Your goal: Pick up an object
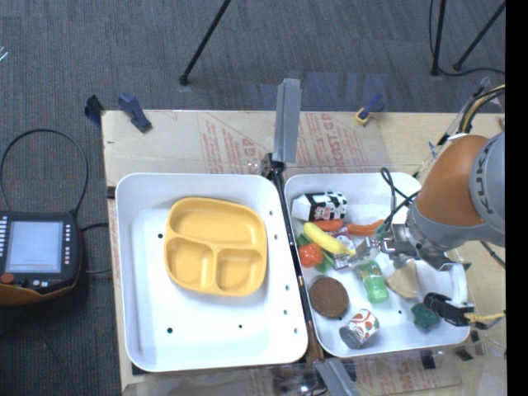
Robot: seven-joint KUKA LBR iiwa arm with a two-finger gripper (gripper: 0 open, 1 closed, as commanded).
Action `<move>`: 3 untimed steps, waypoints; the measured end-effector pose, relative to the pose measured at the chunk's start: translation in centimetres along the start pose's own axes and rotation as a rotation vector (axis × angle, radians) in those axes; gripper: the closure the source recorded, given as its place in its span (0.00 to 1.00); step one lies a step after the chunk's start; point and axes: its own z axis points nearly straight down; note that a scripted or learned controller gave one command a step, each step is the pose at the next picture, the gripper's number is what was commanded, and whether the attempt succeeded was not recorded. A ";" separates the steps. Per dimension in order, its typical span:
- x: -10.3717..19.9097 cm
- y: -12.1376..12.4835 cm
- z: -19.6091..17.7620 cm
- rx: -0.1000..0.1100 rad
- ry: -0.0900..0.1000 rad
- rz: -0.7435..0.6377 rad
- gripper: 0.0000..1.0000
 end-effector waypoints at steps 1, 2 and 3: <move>-0.3 -2.6 0.9 0.018 -0.001 -0.086 0.00; -0.4 -2.8 0.3 0.026 0.003 -0.078 1.00; -0.4 -3.0 -0.4 0.034 0.006 -0.074 1.00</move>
